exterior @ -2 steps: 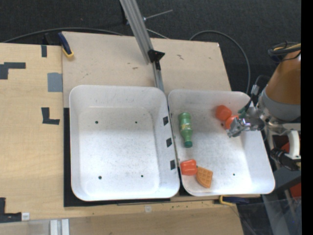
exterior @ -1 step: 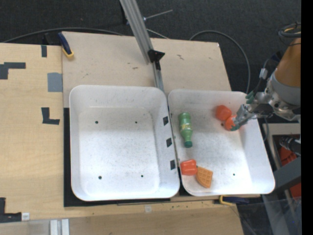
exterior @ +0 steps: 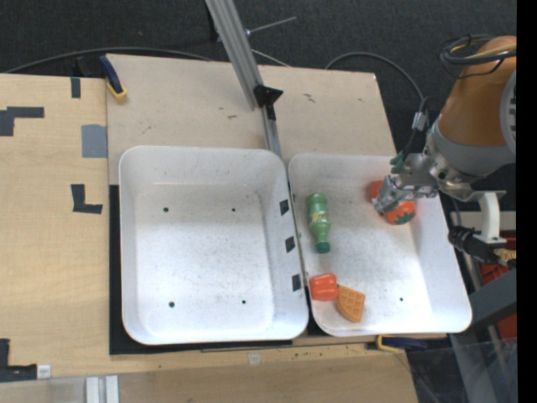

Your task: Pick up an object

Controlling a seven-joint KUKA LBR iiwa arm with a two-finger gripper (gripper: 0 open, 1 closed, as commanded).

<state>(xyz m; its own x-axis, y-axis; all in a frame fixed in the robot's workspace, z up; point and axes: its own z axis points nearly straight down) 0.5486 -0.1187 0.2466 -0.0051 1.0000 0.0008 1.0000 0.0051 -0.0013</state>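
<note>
A robot lab bench, as we see it.
We note a plywood bench (exterior: 218, 99) with tape marks (exterior: 92, 141), two white bins (exterior: 143, 175) on a black mat, a metal mast (exterior: 235, 40), loose cables (exterior: 369, 61) and the arm (exterior: 478, 99) over dark carpet.

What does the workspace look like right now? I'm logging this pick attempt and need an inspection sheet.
Surface: wooden bench with left bin and right bin.
Job's things: green bottle, red block, waffle-like orange piece, orange-red object, all in right bin.
Clutter: grey and black tape marks on the bench.
Grippers: gripper low over the orange-red object; grip unclear.
Cables: black cable behind the bench.
Surroundings: slanted metal pole; dark floor.
</note>
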